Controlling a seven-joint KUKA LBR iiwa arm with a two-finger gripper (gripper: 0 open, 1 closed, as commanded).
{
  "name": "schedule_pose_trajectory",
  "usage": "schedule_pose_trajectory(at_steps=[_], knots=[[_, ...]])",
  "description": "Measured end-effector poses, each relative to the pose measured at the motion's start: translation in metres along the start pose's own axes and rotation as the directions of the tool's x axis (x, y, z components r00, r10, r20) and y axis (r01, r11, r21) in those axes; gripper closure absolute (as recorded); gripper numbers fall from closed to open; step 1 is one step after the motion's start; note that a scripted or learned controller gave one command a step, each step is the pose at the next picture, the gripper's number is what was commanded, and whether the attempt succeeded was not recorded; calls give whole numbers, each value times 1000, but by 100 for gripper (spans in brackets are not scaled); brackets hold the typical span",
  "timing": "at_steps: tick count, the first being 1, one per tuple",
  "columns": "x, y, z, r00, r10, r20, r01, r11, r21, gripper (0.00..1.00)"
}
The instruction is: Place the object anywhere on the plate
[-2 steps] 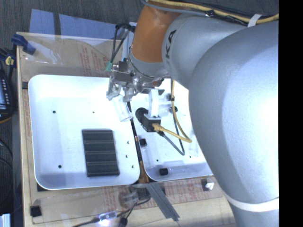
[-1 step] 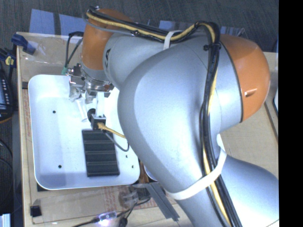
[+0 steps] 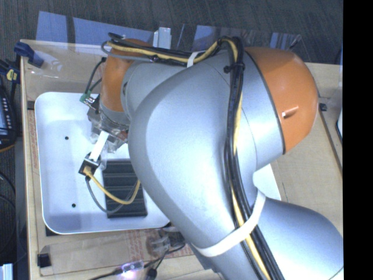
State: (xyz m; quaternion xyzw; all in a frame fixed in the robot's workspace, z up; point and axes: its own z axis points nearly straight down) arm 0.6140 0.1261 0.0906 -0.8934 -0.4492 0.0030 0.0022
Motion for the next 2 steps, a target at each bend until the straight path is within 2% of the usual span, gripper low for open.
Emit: schedule_pose_trajectory(at_steps=[1,2], knots=[[-58,52,-101,938,346,-4,-346,938,-1,100],[-14,26,-15,998,62,1,-62,998,2,100]])
